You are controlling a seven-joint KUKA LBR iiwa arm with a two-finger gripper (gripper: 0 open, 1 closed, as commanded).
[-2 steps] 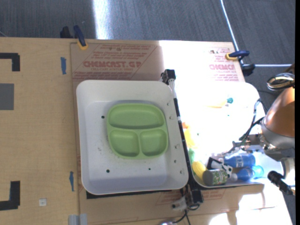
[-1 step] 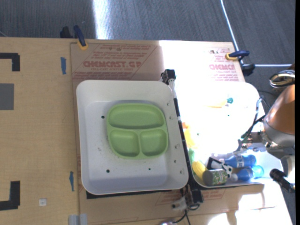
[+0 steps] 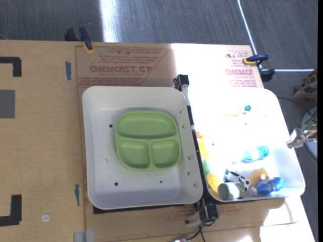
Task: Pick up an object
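The right bin (image 3: 282, 115) holds several small objects, mostly in its near corner. There I see a light blue piece (image 3: 255, 154), a blue toy (image 3: 270, 186), an orange-yellow item (image 3: 259, 175), a green-and-white can (image 3: 231, 190), a black-and-white item (image 3: 236, 177) and a yellow piece (image 3: 212, 183). Another yellow piece (image 3: 202, 148) lies along the bin's left wall. A small teal bit (image 3: 247, 108) lies near the far end, where glare washes out the floor. The gripper (image 3: 302, 136) pokes in at the right edge, just outside the bin's right rim and apart from every object.
The left bin (image 3: 96, 135) holds a green divided plate (image 3: 148, 139). Both bins rest on cardboard sheets held by clamps (image 3: 255, 60) at the far edge. A black bar (image 3: 187, 110) runs between the bins.
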